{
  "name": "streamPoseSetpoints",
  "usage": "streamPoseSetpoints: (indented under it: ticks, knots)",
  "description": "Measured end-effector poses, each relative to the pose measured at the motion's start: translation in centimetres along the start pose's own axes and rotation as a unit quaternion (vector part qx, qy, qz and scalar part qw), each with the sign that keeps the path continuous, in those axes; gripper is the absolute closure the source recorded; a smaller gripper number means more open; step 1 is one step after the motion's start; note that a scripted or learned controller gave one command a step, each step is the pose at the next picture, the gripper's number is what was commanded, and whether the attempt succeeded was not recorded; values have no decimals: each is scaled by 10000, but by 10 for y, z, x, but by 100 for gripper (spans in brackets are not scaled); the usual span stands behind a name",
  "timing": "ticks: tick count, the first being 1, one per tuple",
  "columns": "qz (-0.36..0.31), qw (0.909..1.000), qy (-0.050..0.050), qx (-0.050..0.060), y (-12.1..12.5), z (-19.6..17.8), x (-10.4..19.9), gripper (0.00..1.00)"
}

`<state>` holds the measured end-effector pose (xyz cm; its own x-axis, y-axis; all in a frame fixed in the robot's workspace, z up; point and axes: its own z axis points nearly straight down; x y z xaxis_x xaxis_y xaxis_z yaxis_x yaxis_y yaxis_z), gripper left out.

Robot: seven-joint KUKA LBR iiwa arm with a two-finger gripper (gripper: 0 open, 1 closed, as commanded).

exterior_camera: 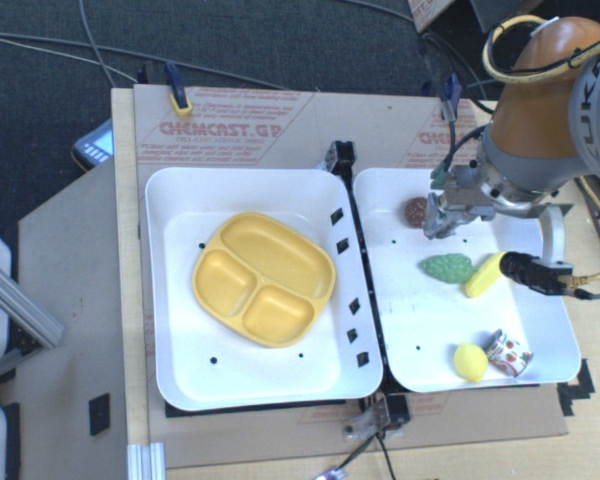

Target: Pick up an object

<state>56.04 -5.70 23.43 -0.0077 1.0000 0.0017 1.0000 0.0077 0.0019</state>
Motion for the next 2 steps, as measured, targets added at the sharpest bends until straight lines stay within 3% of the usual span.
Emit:
streamPoseSetpoints:
  ticks: [2]
  knots:
    - [7,10000,3,-4,47,-9,104,100]
